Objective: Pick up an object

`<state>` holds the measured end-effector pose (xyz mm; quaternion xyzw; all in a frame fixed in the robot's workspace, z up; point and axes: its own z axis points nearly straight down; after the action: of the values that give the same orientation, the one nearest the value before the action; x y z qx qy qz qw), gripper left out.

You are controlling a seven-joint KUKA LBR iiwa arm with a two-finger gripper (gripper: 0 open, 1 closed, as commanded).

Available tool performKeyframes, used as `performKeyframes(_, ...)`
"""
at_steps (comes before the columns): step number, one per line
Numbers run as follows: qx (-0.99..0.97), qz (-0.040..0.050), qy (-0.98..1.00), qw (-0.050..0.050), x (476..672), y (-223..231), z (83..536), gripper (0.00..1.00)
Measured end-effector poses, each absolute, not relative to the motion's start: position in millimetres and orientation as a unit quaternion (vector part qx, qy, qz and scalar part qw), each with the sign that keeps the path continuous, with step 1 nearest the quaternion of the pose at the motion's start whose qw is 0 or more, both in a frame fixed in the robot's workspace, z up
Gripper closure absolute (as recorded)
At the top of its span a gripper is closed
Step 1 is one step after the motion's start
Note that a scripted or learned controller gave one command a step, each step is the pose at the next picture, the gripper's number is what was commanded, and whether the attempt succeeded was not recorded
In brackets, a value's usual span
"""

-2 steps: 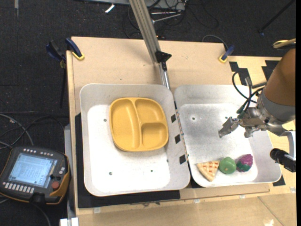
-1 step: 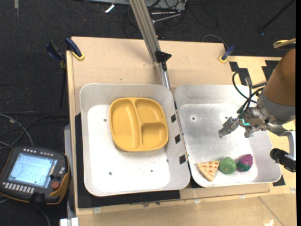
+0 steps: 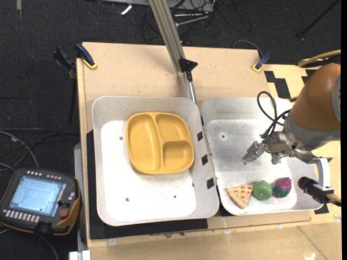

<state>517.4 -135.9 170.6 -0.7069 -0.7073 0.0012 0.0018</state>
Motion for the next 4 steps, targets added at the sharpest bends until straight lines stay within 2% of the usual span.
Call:
performKeyframes(1, -0.707, 0.0015, -0.707, 0.003, 525.8, -131.1, 115.4, 0.0)
performKeyframes(2, -0.707, 0.0002, -0.707, 0.0, 526.1, -130.7, 95.1, 0.0)
performKeyframes(3, -0.707, -0.0007, -0.707, -0.001, 527.0, -130.8, 106.3, 1.0)
performKeyframes(4, -0.707, -0.0012, -0.707, -0.003, 526.1, -140.7, 163.0, 1.0)
